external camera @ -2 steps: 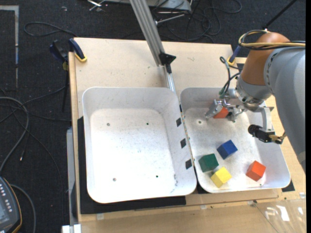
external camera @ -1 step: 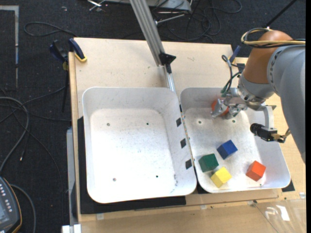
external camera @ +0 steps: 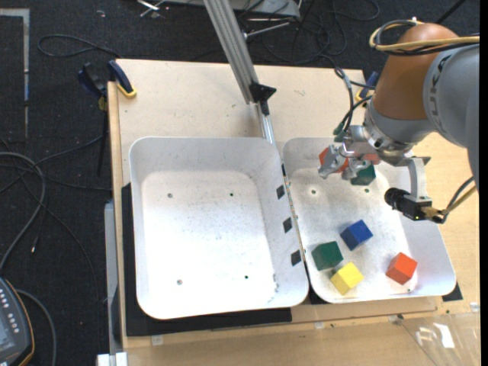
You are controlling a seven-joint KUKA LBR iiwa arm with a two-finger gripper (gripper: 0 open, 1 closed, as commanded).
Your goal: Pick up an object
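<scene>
From where I stand, the arm [external camera: 427, 75] reaches in from the right and hangs its pincer [external camera: 347, 162] over the far end of the right bin [external camera: 435, 242]. Something reddish and something dark green sit right at the pincer's tip, but they blur into the metal there, so I cannot tell whether they belong to the tool or are objects, nor how the pincer is set or whether it has hold of anything.

The loose pieces lie bunched at the near end of that same bin: a blue cube [external camera: 356, 234], a green cube [external camera: 327, 255] just beside it, a yellow cube [external camera: 346, 277] close in front of the green one, and an orange cube [external camera: 402, 268] a little apart toward the right wall. The green and yellow stand so close that a grasp on either looks awkward; the orange one, with space round it, seems to me the easier pick.

The left bin [external camera: 152, 166] sits alongside, its rim against its neighbour's, both on the wooden bench [external camera: 191, 90], presumably so a piece can be carried straight across.
</scene>
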